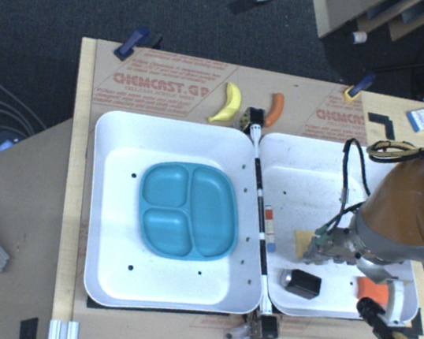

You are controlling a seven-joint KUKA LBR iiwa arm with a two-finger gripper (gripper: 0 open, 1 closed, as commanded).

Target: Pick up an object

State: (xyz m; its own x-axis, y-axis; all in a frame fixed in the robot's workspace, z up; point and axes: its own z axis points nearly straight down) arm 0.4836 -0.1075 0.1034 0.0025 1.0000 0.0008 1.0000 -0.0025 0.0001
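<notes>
In the right bin (308, 164), my gripper (317, 252) reaches down from the grey arm with the orange band (409, 208). It sits right beside a small yellow object (302, 240), at that object's right edge, and partly hides it. Just in front of the gripper, a black block (302, 283) lies near the bin's front wall. Past the wrist, an orange object (372, 290) shows at the front right of the bin.
The left bin (109, 188) holds a blue divided plate (188, 210). A yellow banana (226, 103) and an orange object (274, 109) lie on the board behind the bins. A black divider strip (259, 196) runs between the bins.
</notes>
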